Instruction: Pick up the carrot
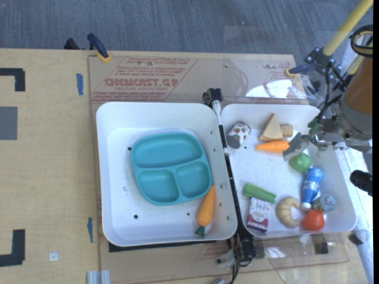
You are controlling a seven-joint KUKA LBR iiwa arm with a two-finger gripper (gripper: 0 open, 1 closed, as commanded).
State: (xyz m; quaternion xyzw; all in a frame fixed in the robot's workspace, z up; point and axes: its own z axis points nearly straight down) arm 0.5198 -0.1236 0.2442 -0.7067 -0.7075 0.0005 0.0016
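Since two carrots are in play, the first question is which one the arm is after. One carrot (273, 147) lies flat in the right bin (346, 185), just below a yellow cheese wedge (272, 127), with its pointed end towards the bin divider. The other carrot (205, 207) rests in the left bin (112, 158), tilted against the lower right corner of the teal divided plate (170, 167), its green top pointing down.

The tool (298, 145) sits low over the right bin, just beside the thick end of the right-bin carrot, perhaps touching it. Whether it is spread or pressed together I cannot tell from this slant, and nothing shows the carrot gripped. By my reading, this is the approach or closing step on the nearer carrot, with lifting not yet done.

The next move calls for the tool to be centred across the carrot's body, not off its end, and then closed squarely before rising. A grip at the very end would likely let the smooth taper slip or pivot out. The green vegetable (300, 161) just below the tool and the blue bottle (311, 185) further down crowd that side, so a straight vertical lift seems safest.
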